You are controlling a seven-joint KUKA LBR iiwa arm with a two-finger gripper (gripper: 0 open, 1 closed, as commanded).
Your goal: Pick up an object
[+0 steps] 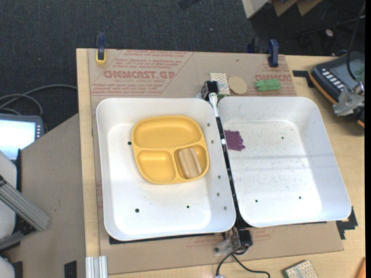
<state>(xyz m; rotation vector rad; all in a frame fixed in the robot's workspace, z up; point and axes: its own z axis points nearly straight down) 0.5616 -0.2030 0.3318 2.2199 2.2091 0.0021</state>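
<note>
two white bins side by side on the bench. left bin (116, 207) has a yellow divided plate (168, 135) sitting upper-middle, one large compartment on top, two small ones below. tan block (188, 161) lies in the lower-right compartment, long axis roughly up-down in frame, inside the rim. right bin (290, 201) has a small purple thing (233, 139) flat on its floor near the upper-left corner, just beside the seam between bins. behind the bins on the board: round tan disc (237, 85), green piece (268, 85) near it, both outside the bins. gripper state: cannot tell from this frame. plate and purple thing are well apart, bin walls between them.
</note>
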